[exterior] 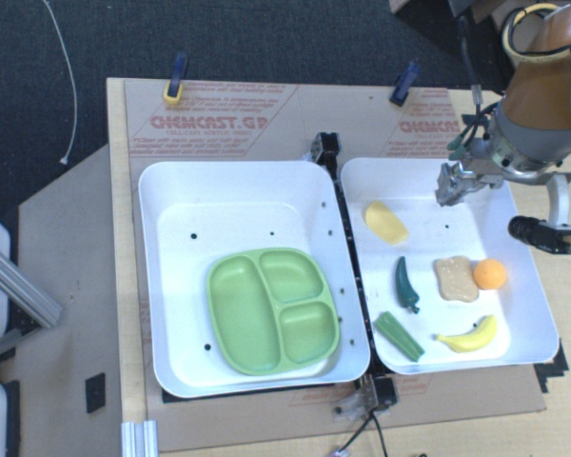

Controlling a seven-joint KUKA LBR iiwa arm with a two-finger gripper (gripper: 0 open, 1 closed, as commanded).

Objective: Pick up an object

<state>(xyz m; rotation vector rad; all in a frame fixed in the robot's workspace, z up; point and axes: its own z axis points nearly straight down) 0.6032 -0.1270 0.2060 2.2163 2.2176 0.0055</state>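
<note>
The right bin (542, 327) holds a pale yellow lump (385, 223), a dark green pepper (405, 285), a light green block (399, 336), a tan bread slice (456, 279), an orange ball (490, 274) and a yellow banana (470, 336). My gripper (452, 188) hangs over the bin's far part, above and right of the yellow lump, with nothing visible between its fingers. The grey arm with its orange band (542, 74) comes in from the upper right.
The left bin (162, 198) carries a green divided plate (271, 307). A black clamp (325, 147) sits at the far join of the bins and another (376, 393) at the near join. Blue clips (176, 76) hold the cardboard at the back.
</note>
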